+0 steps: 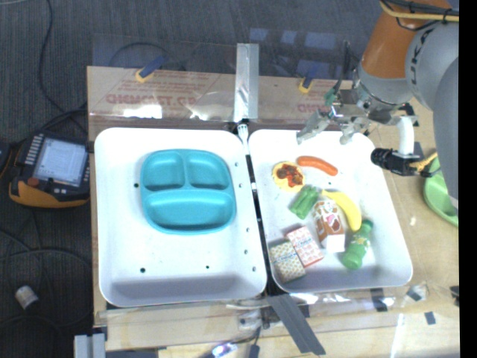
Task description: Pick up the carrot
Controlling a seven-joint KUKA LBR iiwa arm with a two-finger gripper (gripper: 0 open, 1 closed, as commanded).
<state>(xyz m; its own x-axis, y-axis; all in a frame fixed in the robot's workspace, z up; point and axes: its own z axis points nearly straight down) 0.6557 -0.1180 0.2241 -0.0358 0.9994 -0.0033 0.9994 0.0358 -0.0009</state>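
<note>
A teal divided plate is seen in the middle of the left bin. In the right bin, the carrot lies near the far edge, just beside a small pizza slice. Nearer the bin's front edge are gathered a green pepper, a banana, a carton, a green bottle and two small boxes. The gripper is held spread wide above the bin's far rim, with nothing between its fingers, just beyond the carrot.
</note>
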